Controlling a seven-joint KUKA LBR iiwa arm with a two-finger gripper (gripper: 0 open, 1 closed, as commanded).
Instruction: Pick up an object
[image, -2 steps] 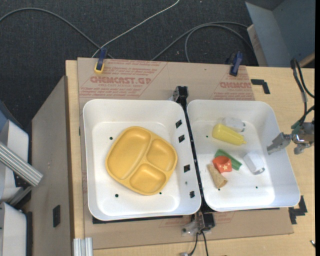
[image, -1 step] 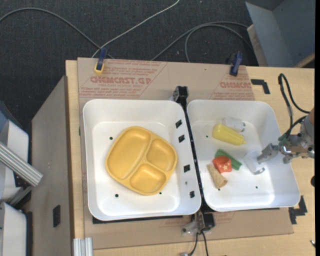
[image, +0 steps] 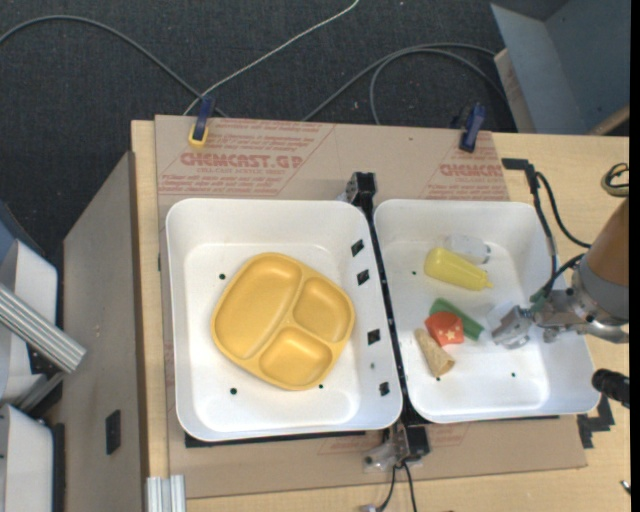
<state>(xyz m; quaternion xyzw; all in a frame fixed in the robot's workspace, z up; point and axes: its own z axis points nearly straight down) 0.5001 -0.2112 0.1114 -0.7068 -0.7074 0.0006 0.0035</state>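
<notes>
presently, the tool (image: 512, 330) sits low in the right bin (image: 530, 395), right of centre frame; its state cannot be judged. just left of it lie a red-and-green toy (image: 447, 327), a tan piece (image: 435, 355) and a yellow object (image: 457, 268). the left bin (image: 190, 320) carries a yellow divided plate (image: 283, 320).

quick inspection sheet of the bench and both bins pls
surface: bench with printed board, bearing left bin and right bin side by side
job's things: in right bin, yellow corn-shaped toy, red and green strawberry-like toy, tan piece beside it, small clear item near the corn, too faint to name
clutter: yellow divided plate in left bin
grippers: gripper low in right bin, right of the toys, nothing seen between its fingers
cables: thin cables on the floor behind; black cable at right bin's rim
surroundings: dark carpet; blue clamps on board's far edge
</notes>
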